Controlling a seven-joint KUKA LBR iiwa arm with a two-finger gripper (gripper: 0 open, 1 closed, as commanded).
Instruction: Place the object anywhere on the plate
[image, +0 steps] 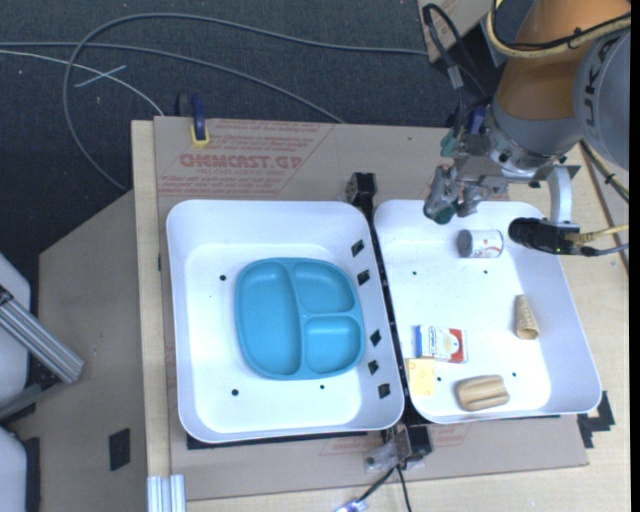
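Note:
A blue divided plate (298, 317) lies in the left white bin (200, 240). The right bin (560, 330) holds a small white can on its side (481, 243), a tan bread roll (481, 392), a brown cork-like cylinder (526, 316), a red and white carton (440, 343) and a yellow square (421, 376). My gripper (448, 207) hangs over the far left corner of the right bin, a little left of the white can. I see nothing between its fingers.
A black divider with clips (372, 290) runs between the two bins. Cardboard (250, 150) lines the bench behind the bins, with a blue and yellow clamp (199, 118) at its far left. Cables (120, 60) lie on the dark floor beyond.

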